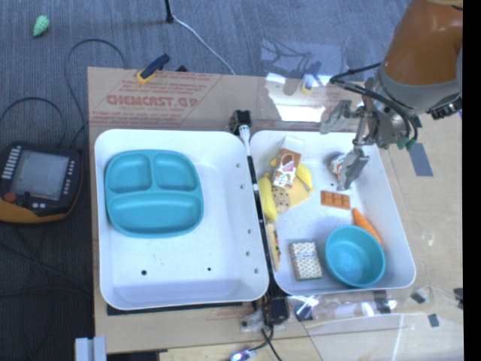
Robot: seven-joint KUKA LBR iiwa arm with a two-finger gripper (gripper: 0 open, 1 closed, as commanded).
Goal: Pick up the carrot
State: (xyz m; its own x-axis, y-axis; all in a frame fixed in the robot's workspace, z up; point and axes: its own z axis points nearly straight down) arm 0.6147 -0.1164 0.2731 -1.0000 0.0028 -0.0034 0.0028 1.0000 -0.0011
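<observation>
The carrot (pixel 364 223) is a small orange piece lying in the right bin (pixel 397 224), against its right wall and just above the blue bowl (pixel 355 257). My gripper (pixel 345 171) hangs over the upper part of that bin, up and to the left of the carrot and apart from it. It is open, with its two fingers pointing down and nothing between them. A brown-orange block (pixel 336 199) lies just below the fingertips.
The right bin also holds a banana (pixel 266 198), a yellow wedge (pixel 299 190), a snack packet (pixel 285 168) and a small patterned box (pixel 304 260). A blue divided plate (pixel 154 192) lies in the left bin (pixel 180 277). A handheld controller (pixel 37 180) sits on the floor at far left.
</observation>
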